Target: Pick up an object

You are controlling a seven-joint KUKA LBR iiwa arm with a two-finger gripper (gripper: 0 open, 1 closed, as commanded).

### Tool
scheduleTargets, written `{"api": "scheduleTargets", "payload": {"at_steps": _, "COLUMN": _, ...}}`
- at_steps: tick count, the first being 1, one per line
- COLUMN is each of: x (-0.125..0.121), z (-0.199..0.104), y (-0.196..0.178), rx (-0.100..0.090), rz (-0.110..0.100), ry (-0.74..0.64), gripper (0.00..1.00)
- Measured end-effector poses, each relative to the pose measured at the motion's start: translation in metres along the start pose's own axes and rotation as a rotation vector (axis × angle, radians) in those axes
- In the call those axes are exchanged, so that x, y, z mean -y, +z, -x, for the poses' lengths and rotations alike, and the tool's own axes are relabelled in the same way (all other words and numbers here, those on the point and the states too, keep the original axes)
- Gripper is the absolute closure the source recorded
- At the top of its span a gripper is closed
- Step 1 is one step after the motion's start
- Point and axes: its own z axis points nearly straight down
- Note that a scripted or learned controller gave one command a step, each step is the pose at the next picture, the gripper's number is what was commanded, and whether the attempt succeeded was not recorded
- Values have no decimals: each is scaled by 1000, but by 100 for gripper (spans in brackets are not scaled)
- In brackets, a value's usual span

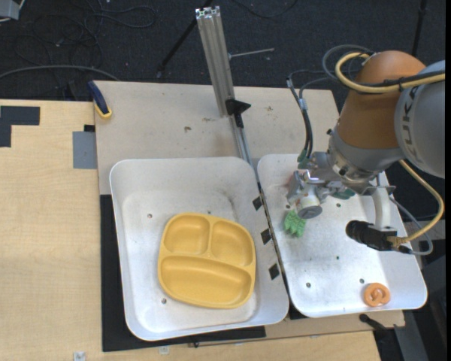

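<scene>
The arm [383, 119] is reaching in over the right bin [406, 295], while the left bin [135, 201] is carrying a yellow tray [207, 260] well apart from the action. The gripper [307, 201] is hanging just above a small green toy [295, 224] near that bin's inner wall — whether its jaws are spread or closed, I cannot tell (the wrist is hiding them). To do this well, it is probably needing to centre over the toy before closing — an orange piece [376, 295] is lying far off in the corner.
</scene>
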Motion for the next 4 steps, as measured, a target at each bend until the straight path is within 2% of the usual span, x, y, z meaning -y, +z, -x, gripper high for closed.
{"api": "scheduleTargets", "payload": {"at_steps": 2, "x": 26, "z": -98, "y": 16, "rx": 1, "rz": -1, "ry": 1, "gripper": 100}}
{"api": "scheduleTargets", "payload": {"at_steps": 3, "x": 41, "z": -139, "y": 5, "rx": 1, "rz": 1, "ry": 0, "gripper": 100}}
{"api": "scheduleTargets", "payload": {"at_steps": 4, "x": 40, "z": -137, "y": 5, "rx": 3, "rz": 1, "ry": 3, "gripper": 0}}
